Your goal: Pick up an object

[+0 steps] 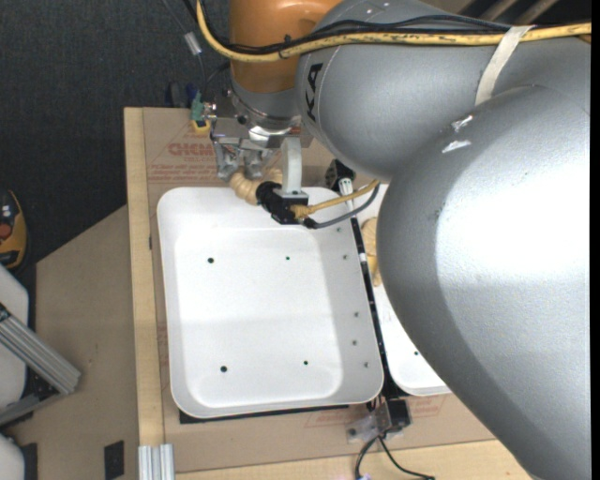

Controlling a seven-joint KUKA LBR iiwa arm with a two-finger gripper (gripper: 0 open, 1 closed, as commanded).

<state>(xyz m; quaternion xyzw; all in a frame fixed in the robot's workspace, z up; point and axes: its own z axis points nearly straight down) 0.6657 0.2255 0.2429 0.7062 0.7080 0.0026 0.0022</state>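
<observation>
- At the far rim of the left bin, the claw hangs low under the orange band. Wrist hardware crowds its tip, so whether it stands apart or together cannot be told.
- Step in hand, as judged: closing on 1 object at the bin's edge. To do this well, the claw should be centred over the piece before it shuts. It should come down straight rather than slantwise and stop short of the rim. The wall leaves little room on the far side, and a glancing touch could push the piece along the wall or tip it out.
- Small tan object: rounded, the colour of pale wood, lying against the far wall just below the claw tip. Contact between the 2 cannot be confirmed, and nothing shows the piece gripped.
- Lift, as judged: a slow, vertical rise would reveal a weak hold early.
- Right bin: largely covered by the grey arm. A second tan object shows at its left wall, well apart from the claw.
- Table: brown board carrying the 2 bins side by side.
</observation>
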